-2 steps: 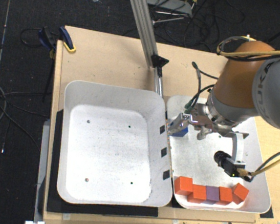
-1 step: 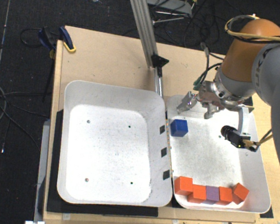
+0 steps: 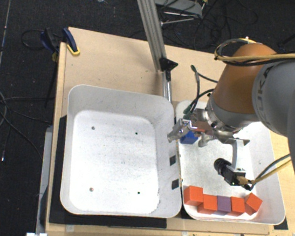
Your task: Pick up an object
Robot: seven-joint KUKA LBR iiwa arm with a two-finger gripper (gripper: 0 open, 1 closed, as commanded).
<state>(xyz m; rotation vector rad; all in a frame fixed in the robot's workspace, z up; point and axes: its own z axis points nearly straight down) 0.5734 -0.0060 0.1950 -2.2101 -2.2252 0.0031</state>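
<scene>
The gripper (image 3: 189, 135) hangs over the right bin (image 3: 272, 159), its fingers closed on a blue block (image 3: 190, 138). No writing is legible.

grey arm (image 3: 282, 90) reaching over right bin (image 3: 272, 159), gripper (image 3: 190, 134) gripping blue block (image 3: 189, 138); orange and purple blocks (image 3: 222, 203) lying along near wall.

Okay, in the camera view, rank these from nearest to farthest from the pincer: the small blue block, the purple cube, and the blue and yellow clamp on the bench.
1. Small blue block: right at the pincer, in the right bin near its left wall.
2. Purple cube: in the row of blocks along the right bin's front edge.
3. Blue and yellow clamp: far-left corner of the bench, beyond the left bin.
</scene>
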